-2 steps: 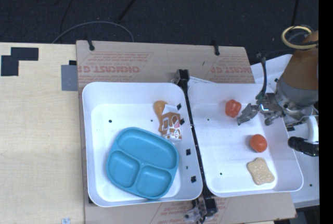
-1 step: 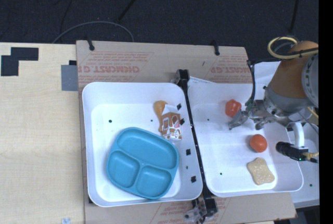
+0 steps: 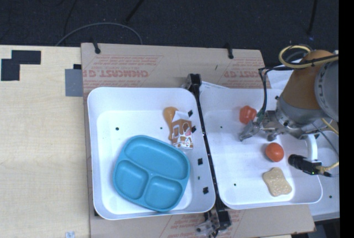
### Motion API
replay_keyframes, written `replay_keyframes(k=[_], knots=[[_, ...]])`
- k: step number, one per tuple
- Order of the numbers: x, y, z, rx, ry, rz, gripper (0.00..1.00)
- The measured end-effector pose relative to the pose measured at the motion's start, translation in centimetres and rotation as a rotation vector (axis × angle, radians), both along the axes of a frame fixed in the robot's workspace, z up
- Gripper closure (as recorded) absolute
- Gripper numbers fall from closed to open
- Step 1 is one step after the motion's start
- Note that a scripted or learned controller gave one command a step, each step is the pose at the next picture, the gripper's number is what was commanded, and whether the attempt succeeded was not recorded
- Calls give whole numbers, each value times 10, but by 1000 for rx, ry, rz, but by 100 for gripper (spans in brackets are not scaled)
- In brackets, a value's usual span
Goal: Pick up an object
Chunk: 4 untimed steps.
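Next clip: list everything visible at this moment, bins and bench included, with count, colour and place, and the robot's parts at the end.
Bins: two, white, side by side on the bench.
Divided plate: one, blue, three compartments, left bin, near side.
Printed packet: one, white with brown markings, left bin by the divider.
Orange-brown piece: one, left bin, touching the packet's far end.
Red balls: two, right bin; the second nearer the camera.
Tan sponge-like block: one, right bin, near corner.
Cardboard sheet: one, brown, under the bins.
Arm: one, grey with orange band, right.
Gripper: one, between the balls, low over the right bin.
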<state>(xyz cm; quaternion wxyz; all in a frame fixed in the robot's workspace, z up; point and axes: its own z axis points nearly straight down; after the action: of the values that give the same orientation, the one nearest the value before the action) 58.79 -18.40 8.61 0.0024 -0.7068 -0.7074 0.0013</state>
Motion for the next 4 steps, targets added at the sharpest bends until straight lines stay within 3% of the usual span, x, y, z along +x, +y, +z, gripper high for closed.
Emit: replay_keyframes(k=[1,3,4], knots=[[0,-1,11,0,-1,-1,100],[15,4,125,-3,-10,2,100],[16,4,140,-2,-5,2,100]])
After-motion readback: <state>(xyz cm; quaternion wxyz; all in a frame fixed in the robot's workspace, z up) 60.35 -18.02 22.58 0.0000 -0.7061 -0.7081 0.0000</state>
